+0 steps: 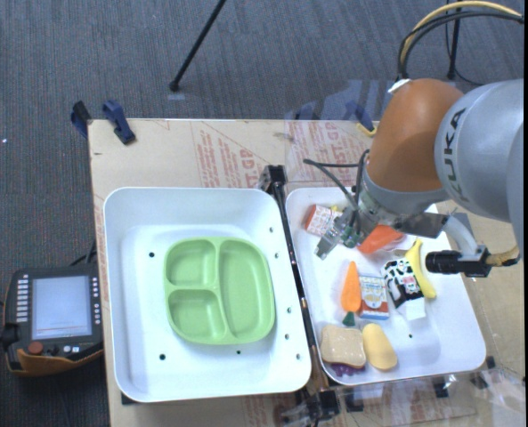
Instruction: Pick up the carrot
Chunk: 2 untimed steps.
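The carrot (351, 288) is orange with a green tip. It lies upright in the picture near the middle of the right bin (464, 345). My gripper (336, 236) hangs just above and slightly left of the carrot's top end, under the orange wrist band. Nothing of the carrot sits in the gripper; the carrot rests on the bin floor.
Around the carrot lie a small orange carton (373, 294), a cow-patterned carton (404, 284), a banana (421, 269), an orange piece (382, 237), a red-and-white packet (320, 218), bread (342, 346) and a yellow item (379, 346). The left bin (130, 238) holds a green divided plate (219, 290).
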Tool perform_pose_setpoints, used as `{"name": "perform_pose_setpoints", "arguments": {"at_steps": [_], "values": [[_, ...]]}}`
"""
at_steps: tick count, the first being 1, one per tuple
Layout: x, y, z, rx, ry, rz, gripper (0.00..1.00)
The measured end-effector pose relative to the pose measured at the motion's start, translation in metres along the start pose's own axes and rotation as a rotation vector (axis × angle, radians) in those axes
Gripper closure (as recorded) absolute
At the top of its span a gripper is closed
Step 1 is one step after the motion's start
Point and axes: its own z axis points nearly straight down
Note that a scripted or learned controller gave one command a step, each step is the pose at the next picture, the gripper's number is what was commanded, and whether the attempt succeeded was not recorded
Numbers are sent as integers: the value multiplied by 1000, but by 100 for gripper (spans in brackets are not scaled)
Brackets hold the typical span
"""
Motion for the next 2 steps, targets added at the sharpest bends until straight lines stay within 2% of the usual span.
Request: {"name": "perform_pose_setpoints", "arguments": {"at_steps": [1,2], "values": [[0,-1,2,4,2,1,0],[40,-50,2,7,4,88,0]]}}
